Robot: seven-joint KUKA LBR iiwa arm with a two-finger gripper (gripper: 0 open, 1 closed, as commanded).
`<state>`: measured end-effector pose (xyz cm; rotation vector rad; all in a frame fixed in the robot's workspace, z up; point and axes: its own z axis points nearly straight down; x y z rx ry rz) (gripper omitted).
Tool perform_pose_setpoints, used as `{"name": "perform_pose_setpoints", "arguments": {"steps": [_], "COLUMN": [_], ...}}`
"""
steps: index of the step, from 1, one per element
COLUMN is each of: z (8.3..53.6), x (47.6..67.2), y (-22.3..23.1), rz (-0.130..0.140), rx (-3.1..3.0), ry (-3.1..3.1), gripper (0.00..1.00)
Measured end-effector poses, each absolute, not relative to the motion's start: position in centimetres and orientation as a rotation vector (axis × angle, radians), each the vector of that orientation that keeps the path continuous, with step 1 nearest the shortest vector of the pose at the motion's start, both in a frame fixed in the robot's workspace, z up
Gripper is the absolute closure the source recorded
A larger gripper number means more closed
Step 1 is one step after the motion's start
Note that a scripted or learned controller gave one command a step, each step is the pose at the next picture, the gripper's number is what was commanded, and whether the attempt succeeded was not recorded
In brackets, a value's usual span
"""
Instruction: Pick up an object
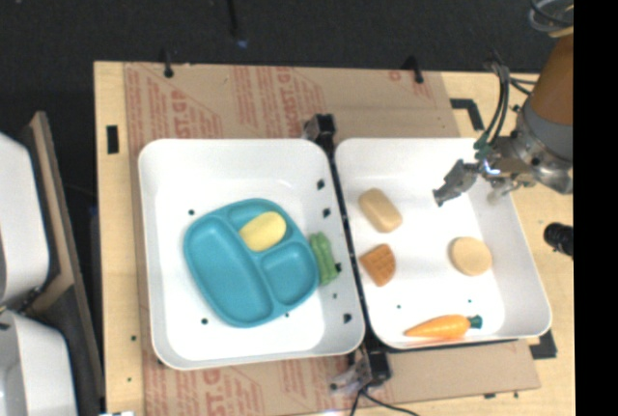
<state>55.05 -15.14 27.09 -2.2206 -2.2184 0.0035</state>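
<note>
Carrot [441,327] at front edge — gripper [462,180] above right bin [517,240].

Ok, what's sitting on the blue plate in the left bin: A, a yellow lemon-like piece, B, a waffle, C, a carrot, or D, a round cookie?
A: a yellow piece lies in an upper compartment of the blue plate, while the carrot lies in the right bin.
</note>
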Motion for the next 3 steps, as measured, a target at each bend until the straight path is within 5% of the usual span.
{"name": "perform_pose_setpoints", "arguments": {"steps": [1,3], "z": [27.3,15.0], "x": [55.1,54.9], "y": [-15.1,-16.0], "rz": [-0.001,0.005], "rx": [-2.223,-2.220], "ry": [-2.222,-2.217], "gripper": [0.00,0.00]}}
